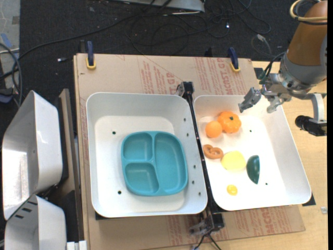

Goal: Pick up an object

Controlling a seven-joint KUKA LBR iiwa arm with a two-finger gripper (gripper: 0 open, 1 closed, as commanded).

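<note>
In the left white bin (99, 139) sits a teal three-compartment plastic tray (154, 163), untouched. Over to the right white bin (291, 160): a brown pretzel-shaped ring (212, 151) at nine o'clock, a small orange ball (213, 129) touching a ribbed orange pumpkin-like toy (229, 122), a pale yellow lemon (233, 161), a dark green leaf-shaped piece (253, 169). The gripper (260, 103) hangs at twelve o'clock, fingers spread, nothing between them. Nothing's lifted yet, I'd say; descent, grasp and lift remain.

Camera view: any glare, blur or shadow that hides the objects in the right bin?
Camera view: even lighting and soft shadows; the right bin and the orange fruit read clearly; the gripper looks slightly soft; mild glare on the white bin at far left.
</note>
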